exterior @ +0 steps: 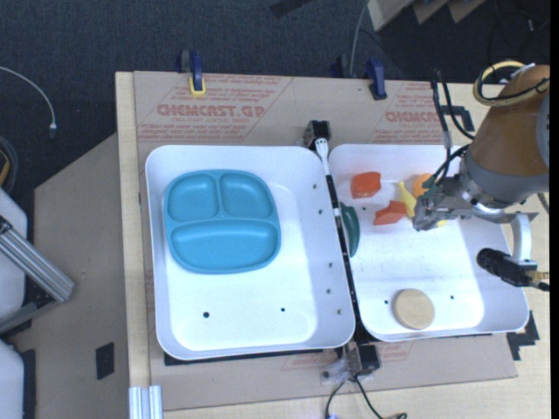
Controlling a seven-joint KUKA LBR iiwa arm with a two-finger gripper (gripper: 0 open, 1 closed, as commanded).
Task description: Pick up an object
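While the counter [262,103] sits there with its brown board clamped at the back edge, two white bins lie side by side on it. Left bin [244,321] carries a blue divided plate [223,221], lying flat toward its back left. Right bin [454,269] is where the action is: the grey arm [511,147] with its orange band comes in from the right, and the gripper [426,216] is down low over the back half of that bin, right among a little cluster of pieces. Can't tell from here whether it's spread or closed; the tip is lost against the objects. Just left of it, an orange-red block [366,183], and below that a red wedge [388,216]. A yellow piece [405,196] is touching or right beside the gripper. A dark green thing [350,227] hugs the bin's left wall. Near the front, well apart, a tan round disc [413,308] lies flat.
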